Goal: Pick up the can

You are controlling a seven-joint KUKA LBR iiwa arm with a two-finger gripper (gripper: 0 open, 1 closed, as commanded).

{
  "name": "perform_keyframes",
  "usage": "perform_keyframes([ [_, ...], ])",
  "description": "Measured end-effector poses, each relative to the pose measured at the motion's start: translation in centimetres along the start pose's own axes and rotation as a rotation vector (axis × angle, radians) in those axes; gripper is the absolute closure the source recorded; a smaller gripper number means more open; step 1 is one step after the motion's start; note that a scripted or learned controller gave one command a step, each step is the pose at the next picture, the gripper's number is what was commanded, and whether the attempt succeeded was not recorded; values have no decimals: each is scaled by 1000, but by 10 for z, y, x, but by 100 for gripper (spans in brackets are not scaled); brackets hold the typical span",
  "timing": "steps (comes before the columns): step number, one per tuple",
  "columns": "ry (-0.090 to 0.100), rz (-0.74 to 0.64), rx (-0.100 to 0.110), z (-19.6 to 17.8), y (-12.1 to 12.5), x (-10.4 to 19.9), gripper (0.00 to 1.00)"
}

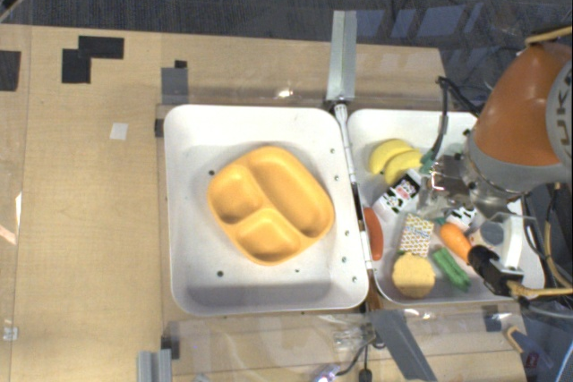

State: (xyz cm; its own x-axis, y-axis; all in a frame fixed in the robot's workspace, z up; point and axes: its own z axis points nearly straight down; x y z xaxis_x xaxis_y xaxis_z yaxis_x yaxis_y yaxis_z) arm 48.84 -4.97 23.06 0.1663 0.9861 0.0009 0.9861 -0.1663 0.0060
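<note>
We cannot tell the gripper's (pixel 445 186) state; it hangs over the right bin (pixel 383 282). There we count one can (pixel 398 192) beside two bananas (pixel 396 157), one carrot (pixel 456 240), one sponge (pixel 414 274). The left bin (pixel 183 219) holds one yellow divided tray (pixel 270 203).

The wooden bench (pixel 81 219) bears two white bins (pixel 183 192) side by side.

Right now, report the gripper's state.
Gripper: low over the right bin, among the items; open or shut cannot be told, and nothing can be seen held.
</note>
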Motion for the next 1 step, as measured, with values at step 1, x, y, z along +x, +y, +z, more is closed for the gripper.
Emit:
perform_keyframes([
  [1, -1, -16, 3, 73, 6, -42, 100],
])
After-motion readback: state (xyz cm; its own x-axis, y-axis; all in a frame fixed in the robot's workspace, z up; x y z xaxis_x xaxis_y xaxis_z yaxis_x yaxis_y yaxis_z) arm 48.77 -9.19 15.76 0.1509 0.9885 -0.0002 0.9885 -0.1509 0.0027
